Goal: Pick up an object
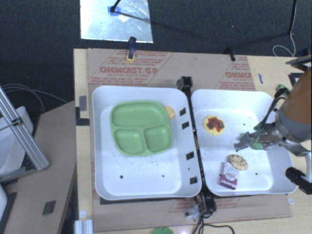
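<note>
A: Where's the gripper [242,144]?
B: Over the right bin [253,104], low, just above the cookie [237,162]. Can't tell its state.
A: Other stuff in there?
B: Pizza toy [214,124] to its left, red packet [228,175] touching the cookie.
A: Left bin [141,184]?
B: Green tray [141,128] w/ a yellow bit [169,112] at its edge.

Even, soft overhead light fills the room. The two white bins [146,179] glow bright, nearly washed out, with faint shadows along their rims. A metal sheet [116,13] beyond the bench's far edge glares. Detail stays slightly soft throughout.
</note>
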`<state>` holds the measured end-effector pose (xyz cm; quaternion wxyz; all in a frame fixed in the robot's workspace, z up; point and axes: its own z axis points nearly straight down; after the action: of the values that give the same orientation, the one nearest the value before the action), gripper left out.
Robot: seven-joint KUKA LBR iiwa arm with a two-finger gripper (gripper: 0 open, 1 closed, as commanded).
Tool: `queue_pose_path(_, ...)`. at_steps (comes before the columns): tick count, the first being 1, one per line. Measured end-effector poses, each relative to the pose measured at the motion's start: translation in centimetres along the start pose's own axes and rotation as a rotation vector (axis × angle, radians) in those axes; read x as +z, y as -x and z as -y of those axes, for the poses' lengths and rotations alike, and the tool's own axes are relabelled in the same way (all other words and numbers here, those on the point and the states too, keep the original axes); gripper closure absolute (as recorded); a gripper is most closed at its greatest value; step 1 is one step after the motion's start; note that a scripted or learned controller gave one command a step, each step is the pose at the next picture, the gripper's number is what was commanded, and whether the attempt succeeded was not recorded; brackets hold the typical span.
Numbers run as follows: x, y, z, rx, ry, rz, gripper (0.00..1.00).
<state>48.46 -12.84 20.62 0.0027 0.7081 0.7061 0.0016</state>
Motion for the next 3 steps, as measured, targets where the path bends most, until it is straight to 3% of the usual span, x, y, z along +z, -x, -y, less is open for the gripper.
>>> queue_pose_path(1, 9.3, -1.6, 0.0, -0.004, -0.013, -0.004, 0.0)
queue_pose_path(2, 7.7, -1.5, -0.2, -0.004, -0.003, -0.001, 1.0)
queue_pose_path(3, 1.9, -7.9, -1.9, -0.014, 0.002, -0.003, 1.0)
